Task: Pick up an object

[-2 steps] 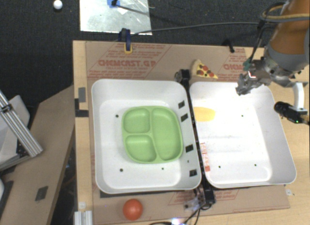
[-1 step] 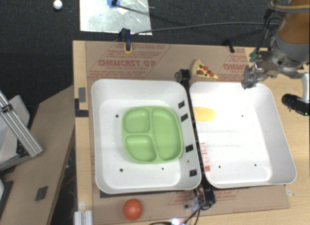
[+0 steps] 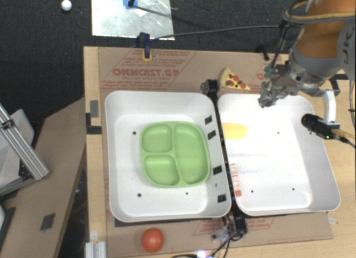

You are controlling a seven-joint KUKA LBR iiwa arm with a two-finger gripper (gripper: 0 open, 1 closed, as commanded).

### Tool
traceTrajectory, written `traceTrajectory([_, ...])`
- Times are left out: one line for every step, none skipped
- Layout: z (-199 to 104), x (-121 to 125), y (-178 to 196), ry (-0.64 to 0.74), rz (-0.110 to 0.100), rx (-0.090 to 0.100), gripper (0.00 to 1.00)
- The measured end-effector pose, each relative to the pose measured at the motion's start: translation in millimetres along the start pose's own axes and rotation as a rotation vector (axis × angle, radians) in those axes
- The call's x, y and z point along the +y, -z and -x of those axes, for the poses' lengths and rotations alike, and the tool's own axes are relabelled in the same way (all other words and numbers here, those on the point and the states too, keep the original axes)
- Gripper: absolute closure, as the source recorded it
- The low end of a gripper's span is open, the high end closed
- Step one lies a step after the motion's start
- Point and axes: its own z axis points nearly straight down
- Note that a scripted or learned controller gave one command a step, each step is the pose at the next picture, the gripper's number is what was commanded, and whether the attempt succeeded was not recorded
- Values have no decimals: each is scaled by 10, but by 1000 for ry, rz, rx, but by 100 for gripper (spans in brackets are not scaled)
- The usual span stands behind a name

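A flat yellow object [image 3: 234, 131] lies in the right bin [image 3: 289, 196], near its left wall. A green three-compartment plate [image 3: 174, 153] rests in the middle of the left bin [image 3: 125, 140]. My gripper [image 3: 268, 99] hangs over the back edge of the right bin, up and to the right of the yellow object and apart from it. Nothing shows between its fingertips.
A toy pizza slice [image 3: 235, 80] lies on the cardboard behind the bins. A red-orange ball [image 3: 152, 239] sits in front of the left bin. A black fixture [image 3: 316, 123] juts over the right bin's right rim. A metal frame [image 3: 19, 145] stands at the left.
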Motion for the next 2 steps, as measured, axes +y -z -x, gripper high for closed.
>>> traceTrajectory([-503, 51, -28, 1, 1, 1, 100])
traceTrajectory([-1052, 7, -248, 1, -1, 1, 100])
